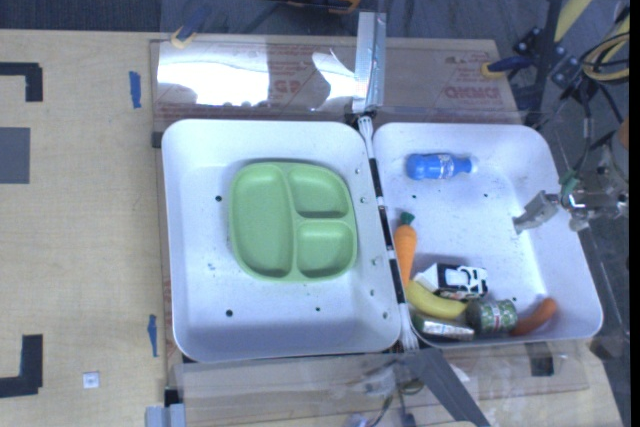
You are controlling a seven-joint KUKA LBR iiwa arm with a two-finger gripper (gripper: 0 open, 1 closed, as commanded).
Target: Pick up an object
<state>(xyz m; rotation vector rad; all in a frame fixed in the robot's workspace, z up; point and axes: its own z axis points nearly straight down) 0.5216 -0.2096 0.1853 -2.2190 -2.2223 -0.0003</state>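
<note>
1. Right bin (pixel 520 165), far right edge: gripper (pixel 545 208) sits over bare floor, clear of all objects. Can't tell the jaws' state; too small and blurred.
2. Nothing visible in its grip, so likely the approach step.
3. Candidates: blue bottle (pixel 437 166) near the back wall, alone; carrot (pixel 404 250) by the divider; banana (pixel 436 300), small jar (pixel 492 316) and a black-and-white item (pixel 460 279) clustered at the front.
4. Left bin (pixel 190 215) carries a green divided plate (pixel 295 221).
5. Next: traverse to the bottle, easiest isolated target, then descend.
</note>
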